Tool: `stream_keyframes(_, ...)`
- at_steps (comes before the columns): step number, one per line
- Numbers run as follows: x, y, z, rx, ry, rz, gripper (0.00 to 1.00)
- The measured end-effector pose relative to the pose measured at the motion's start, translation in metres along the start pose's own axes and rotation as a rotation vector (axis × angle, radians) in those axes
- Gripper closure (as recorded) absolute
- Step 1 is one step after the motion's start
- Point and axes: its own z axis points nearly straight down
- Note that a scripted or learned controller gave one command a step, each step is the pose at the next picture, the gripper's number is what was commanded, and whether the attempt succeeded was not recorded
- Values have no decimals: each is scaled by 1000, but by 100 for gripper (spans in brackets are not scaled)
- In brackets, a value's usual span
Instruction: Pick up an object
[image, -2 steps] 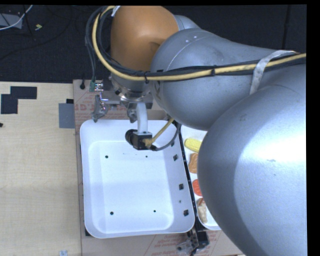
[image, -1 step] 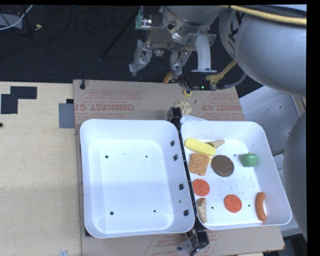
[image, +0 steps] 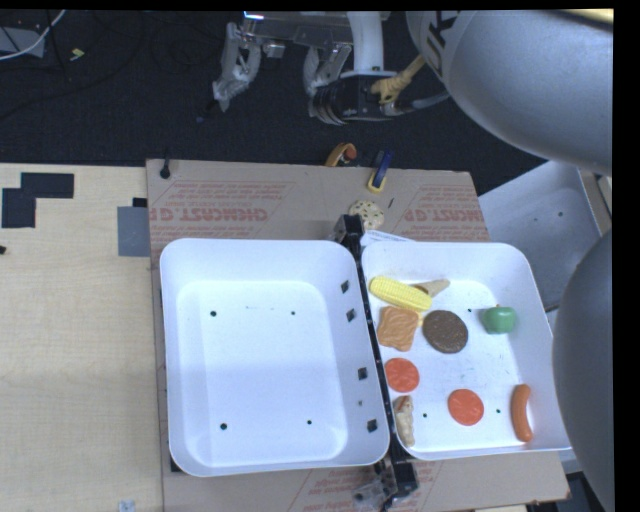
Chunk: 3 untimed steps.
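The right bin (image: 520, 262) holds several toy foods: a yellow corn cob (image: 400, 294), an orange waffle square (image: 397, 327), a brown disc (image: 445, 331), a green fruit (image: 499, 319), two red slices (image: 402, 375) (image: 465, 407), a sausage (image: 521, 412) and a pale piece (image: 403, 418) by the divider. My gripper (image: 280, 75) hangs high at the top of the view, beyond the bins' far edge and well away from the food. Its fingers (image: 237, 72) are spread wide apart with nothing between them.
The left bin (image: 185, 262) lies beside the right one on a cardboard sheet (image: 250, 205). On the cardboard behind the bins lie a speckled cookie (image: 366, 212), an orange ring (image: 341, 154) and a blue-yellow tool (image: 379, 172). The grey arm (image: 530, 70) looms over the top right.
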Motion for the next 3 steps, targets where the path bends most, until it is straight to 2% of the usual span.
stream_keyframes(1,-2,0,-3,12,-6,-1,100)
stream_keyframes(3,-207,2,5,10,-8,18,100)
